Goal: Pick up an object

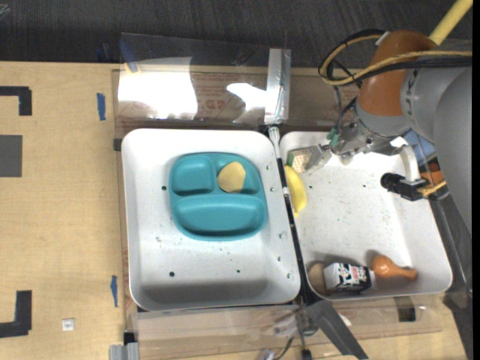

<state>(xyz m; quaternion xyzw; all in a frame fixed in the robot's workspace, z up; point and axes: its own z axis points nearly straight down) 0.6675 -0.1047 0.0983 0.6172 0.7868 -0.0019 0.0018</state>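
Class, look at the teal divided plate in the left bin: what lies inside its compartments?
The teal divided plastic plate holds one round yellow object in its upper right compartment. The other two compartments show bare teal. Whatever lies under the plate is covered.

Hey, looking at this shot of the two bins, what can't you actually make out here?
- Gripper, camera view: too small and blurred to read its state.
- Pale item beside it, right bin's far corner: too blurred to identify.
- Bottle label: too small to read.
- Arm: cut off by the right edge.
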